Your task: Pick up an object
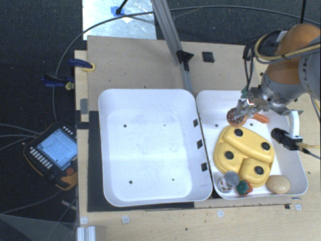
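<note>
Pincer [242, 109] low over a brown disc [234, 116], yellow toy [245, 154] just below; its opening cannot be told. Nothing visibly lifted; pickup remains.

arm [296, 59]: cut off at right edge | orange item [260, 118]: partly hidden under wrist

Grey arm [296, 59] reaches in from right, wrist angled down-left, gripper [244, 106] low.
</note>
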Available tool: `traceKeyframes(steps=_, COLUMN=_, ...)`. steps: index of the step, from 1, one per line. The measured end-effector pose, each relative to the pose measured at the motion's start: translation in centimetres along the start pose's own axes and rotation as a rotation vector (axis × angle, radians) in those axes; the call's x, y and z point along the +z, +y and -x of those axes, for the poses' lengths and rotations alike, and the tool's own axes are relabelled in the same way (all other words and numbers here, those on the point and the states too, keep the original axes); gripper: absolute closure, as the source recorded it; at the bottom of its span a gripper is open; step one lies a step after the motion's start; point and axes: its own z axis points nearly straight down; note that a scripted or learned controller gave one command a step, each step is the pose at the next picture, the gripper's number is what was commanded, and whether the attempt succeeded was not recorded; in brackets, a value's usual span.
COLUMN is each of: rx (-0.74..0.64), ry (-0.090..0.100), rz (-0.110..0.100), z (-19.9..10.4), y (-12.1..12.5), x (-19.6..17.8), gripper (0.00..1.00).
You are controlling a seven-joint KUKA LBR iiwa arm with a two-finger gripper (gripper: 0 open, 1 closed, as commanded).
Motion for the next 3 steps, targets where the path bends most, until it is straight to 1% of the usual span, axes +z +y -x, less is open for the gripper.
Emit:
traceKeyframes(steps=1, rx=-0.001, ry=0.000, rz=0.001, z=0.0, y=0.2, x=-4.7, gripper=1.00)
traceKeyframes(steps=2, rx=-0.001, ry=0.000, rz=-0.001, z=-0.2, y=-0.7, x=-9.8, gripper=1.00)
traceKeyframes(steps=3, rx=-0.002, ry=0.000, rz=-0.001, z=-0.2, y=-0.6, x=-11.1, gripper=1.00)
